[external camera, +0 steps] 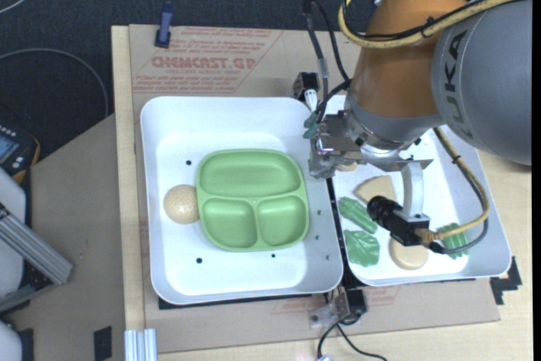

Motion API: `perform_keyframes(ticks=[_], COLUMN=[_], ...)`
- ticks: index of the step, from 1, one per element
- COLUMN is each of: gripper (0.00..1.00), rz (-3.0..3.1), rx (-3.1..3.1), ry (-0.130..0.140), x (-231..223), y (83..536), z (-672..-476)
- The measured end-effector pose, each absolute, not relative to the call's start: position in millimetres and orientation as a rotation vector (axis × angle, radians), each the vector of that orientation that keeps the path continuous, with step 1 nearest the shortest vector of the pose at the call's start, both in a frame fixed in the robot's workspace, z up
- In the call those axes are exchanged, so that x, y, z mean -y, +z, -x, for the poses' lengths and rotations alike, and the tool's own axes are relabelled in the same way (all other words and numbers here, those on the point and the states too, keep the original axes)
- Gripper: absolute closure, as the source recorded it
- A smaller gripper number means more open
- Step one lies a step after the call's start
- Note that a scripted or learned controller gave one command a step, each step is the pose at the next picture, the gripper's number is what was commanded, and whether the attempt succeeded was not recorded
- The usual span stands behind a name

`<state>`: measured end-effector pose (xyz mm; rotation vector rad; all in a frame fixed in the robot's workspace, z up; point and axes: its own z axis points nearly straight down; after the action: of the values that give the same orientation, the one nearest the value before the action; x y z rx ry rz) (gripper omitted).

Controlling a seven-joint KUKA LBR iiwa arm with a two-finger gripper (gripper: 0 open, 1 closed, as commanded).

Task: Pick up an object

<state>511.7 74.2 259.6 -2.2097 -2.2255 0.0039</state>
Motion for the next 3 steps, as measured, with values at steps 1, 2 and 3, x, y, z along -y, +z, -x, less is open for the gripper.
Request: perform_keyframes(ticks=[1,2,3], gripper=[1.00,1.00,1.00], rz=[2.218,2.222,2.222], rx=[2.233,2.225,2.228], ry=[-0.021,-0.004,-0.005], x=[-103.1,-101.0,-101.3], y=[377.3,380.9,391.1], z=[-479.4,-480.0,-480.6])
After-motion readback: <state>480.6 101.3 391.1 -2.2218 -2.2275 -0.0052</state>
